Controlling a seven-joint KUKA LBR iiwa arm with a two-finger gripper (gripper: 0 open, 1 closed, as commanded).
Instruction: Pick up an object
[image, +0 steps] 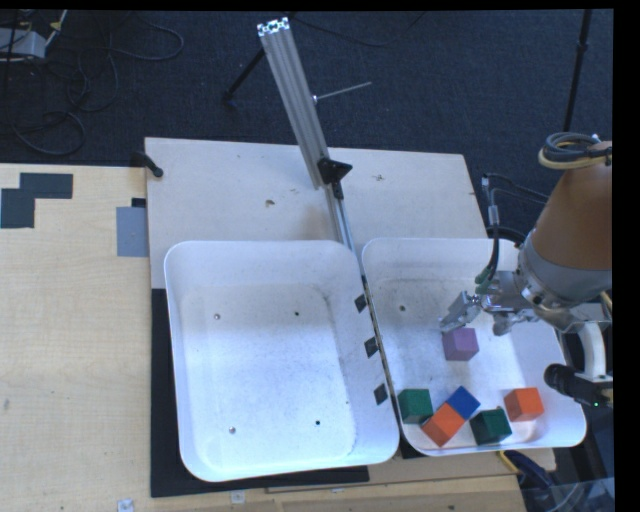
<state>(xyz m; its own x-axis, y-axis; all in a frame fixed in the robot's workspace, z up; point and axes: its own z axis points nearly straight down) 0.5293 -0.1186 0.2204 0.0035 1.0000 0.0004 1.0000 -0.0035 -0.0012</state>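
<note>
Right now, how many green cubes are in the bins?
2, both in the right bin along its near edge: one green cube left of the orange and blue cubes, the other right of them. None looks hidden.

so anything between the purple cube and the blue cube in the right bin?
No. In the camera view, only bare white bin floor separates the purple cube from the blue cube; the other blocks sit beside the blue one along the near wall.

From my remote station I can read no text, label, brand, number or sign on the two bins, the coloured blocks, the arm, the bench, or the checkered-tipped rail at twelve o'clock.
</note>
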